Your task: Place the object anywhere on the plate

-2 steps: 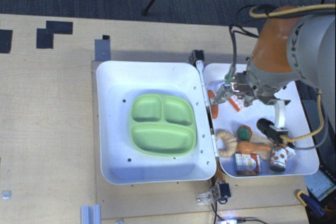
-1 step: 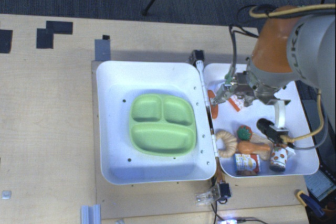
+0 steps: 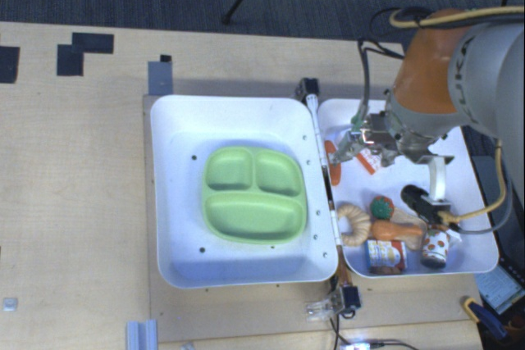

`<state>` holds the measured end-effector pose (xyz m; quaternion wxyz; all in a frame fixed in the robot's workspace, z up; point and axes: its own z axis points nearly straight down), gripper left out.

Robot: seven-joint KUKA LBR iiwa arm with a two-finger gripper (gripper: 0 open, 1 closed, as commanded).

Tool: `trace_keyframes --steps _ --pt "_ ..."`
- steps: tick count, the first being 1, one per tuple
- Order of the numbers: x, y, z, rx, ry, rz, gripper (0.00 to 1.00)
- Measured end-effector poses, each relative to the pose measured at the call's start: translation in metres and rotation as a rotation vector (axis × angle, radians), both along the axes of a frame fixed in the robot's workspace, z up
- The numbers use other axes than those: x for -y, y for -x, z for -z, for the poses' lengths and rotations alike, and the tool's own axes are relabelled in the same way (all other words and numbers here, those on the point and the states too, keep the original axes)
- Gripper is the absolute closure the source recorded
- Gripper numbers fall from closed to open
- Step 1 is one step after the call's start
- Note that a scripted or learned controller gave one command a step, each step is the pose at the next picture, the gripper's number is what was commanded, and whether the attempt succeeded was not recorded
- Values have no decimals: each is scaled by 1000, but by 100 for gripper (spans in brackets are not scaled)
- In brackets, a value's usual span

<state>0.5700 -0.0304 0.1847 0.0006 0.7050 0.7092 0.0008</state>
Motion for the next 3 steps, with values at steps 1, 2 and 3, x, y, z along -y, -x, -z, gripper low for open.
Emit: trace_keyframes --steps 1,2,3 --pt "0 0 0 0 0 0 0" --pt "0 0 0 0 0 0 0" --pt "0 0 0 0 0 0 0"
